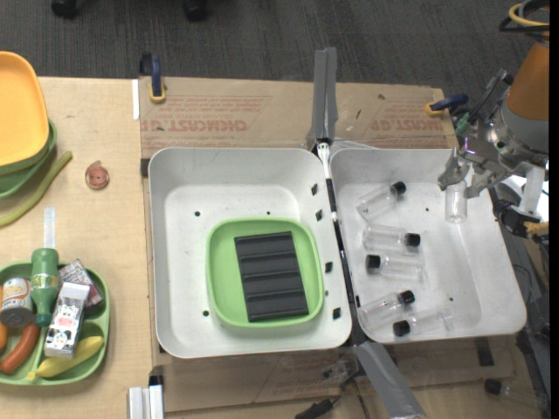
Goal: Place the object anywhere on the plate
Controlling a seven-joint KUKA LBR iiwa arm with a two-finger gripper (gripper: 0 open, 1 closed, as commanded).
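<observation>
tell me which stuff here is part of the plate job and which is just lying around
Part of the job:
- gripper, over the right bin
- clear vial hanging at the gripper, apparently held
- green plate in the left bin
- capped vials in the right bin

Just lying about:
- food toy tray
- yellow and green dishes
- small pink piece

A dark grey carpeted floor (pixel 262 16) runs along the 12 o'clock edge, with the black feet of a wheeled chair base (pixel 65 3) at 11 o'clock. Below it lies a light wooden bench top (pixel 96 225), and a flat sheet of brown printed cardboard (pixel 236 116) covers its middle, held by a blue-handled clamp (pixel 150 72) toward 11 o'clock. Even, soft light leaves only faint shadows.
</observation>
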